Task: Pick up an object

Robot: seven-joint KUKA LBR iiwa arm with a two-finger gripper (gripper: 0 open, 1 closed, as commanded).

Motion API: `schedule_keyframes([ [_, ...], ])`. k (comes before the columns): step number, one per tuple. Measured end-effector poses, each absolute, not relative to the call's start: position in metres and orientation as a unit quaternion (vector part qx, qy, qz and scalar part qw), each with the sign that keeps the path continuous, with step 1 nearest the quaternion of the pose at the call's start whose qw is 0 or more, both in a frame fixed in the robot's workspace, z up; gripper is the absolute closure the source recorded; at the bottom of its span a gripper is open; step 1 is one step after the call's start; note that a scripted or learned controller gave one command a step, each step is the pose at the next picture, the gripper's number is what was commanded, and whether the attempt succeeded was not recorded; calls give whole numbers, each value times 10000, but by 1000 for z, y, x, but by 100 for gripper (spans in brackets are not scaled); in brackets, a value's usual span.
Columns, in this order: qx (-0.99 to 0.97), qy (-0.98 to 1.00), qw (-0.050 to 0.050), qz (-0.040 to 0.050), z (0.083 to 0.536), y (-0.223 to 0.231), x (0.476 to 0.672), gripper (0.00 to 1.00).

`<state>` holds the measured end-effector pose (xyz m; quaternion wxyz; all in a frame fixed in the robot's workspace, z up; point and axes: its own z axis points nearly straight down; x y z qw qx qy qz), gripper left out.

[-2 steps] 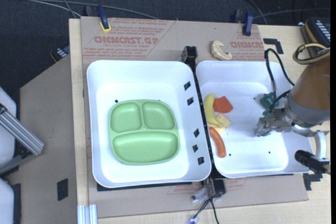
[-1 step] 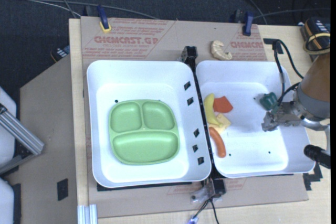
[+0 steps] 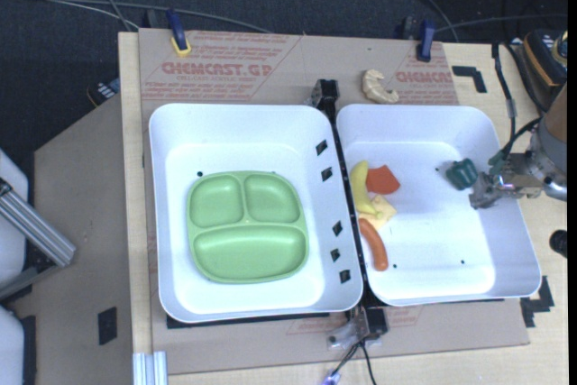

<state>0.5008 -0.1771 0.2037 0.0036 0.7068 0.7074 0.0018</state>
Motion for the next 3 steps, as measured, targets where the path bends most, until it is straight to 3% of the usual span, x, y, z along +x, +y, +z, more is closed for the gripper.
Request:
schedule_keyframes([
  [1, 7065, 7078, 26, 13, 241, -177, 502, 100],
  [3, 7053, 7089, 5, 7, 233, -77, 550, 100],
])
